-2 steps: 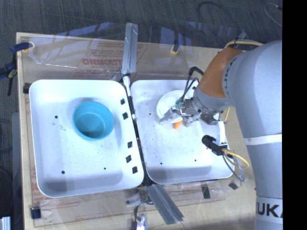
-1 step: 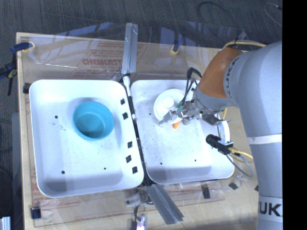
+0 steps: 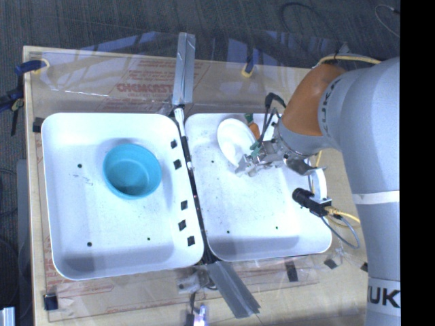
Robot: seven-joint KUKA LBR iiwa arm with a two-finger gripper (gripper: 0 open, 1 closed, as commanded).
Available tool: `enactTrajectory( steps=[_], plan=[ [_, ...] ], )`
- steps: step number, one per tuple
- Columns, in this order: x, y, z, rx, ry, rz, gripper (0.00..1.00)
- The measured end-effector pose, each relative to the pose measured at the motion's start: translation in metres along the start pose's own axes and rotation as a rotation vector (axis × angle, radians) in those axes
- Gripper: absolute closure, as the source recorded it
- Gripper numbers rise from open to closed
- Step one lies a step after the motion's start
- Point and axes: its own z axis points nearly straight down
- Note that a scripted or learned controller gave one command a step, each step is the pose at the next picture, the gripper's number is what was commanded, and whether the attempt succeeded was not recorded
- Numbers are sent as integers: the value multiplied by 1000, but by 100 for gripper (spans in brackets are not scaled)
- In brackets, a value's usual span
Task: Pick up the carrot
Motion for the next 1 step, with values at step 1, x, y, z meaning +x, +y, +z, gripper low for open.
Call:
enactTrajectory(
  steps=[1],
  plan=[
    [0, 1, -1, -2, -1, 0, 0]
  ],
)
